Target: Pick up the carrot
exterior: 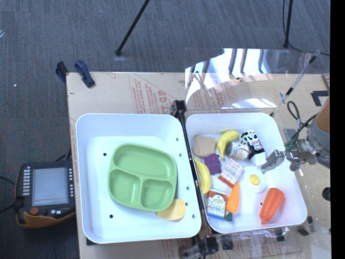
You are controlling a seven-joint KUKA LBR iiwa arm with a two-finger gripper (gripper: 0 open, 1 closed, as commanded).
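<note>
Carrot (233, 198), lying free in the right bin (294, 144) between juice carton (216, 204) and fried egg (255, 181); gripper (274, 161) poised above the bin's right side, nothing visibly held, jaw state impossible to tell.

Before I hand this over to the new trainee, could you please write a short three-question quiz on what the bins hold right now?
1. True or false: the carrot lies in the bin with the green divided plate.
2. What lies right of the carrot, near the right bin's front corner?
A. an orange pepper
B. a banana
C. a fried egg
3. Fill in: the gripper hangs over the right bin's ____ edge.

Key:
1. False; the carrot is in the right bin, the plate in the left bin.
2. A, the orange pepper.
3. Right.
</note>
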